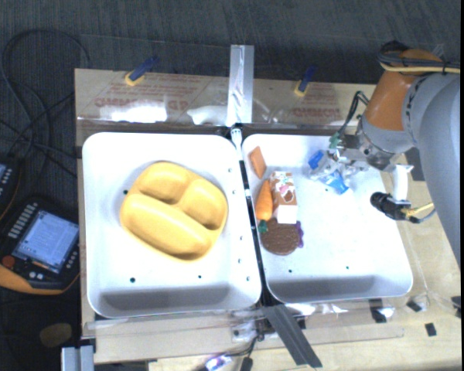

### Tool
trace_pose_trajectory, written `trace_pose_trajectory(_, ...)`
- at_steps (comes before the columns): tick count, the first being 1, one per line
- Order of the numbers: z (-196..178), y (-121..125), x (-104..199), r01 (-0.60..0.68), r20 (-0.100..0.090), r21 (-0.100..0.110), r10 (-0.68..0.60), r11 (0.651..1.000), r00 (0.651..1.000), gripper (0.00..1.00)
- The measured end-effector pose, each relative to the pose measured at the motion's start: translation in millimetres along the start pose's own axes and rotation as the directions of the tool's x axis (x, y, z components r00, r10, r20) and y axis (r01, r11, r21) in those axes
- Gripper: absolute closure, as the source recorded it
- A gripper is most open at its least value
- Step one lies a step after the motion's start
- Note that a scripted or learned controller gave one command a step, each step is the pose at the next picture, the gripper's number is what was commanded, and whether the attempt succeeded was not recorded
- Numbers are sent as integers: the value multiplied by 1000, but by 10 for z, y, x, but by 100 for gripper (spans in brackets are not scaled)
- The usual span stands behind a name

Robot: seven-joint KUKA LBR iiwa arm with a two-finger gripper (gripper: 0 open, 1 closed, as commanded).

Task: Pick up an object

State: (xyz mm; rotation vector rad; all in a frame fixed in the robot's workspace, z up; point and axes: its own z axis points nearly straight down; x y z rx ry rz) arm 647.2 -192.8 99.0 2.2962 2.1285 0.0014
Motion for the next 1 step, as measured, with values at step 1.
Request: trace_pose_trajectory(1, -1229, -183, 827, -112, -4, 10, 112, 994, 994, 100)
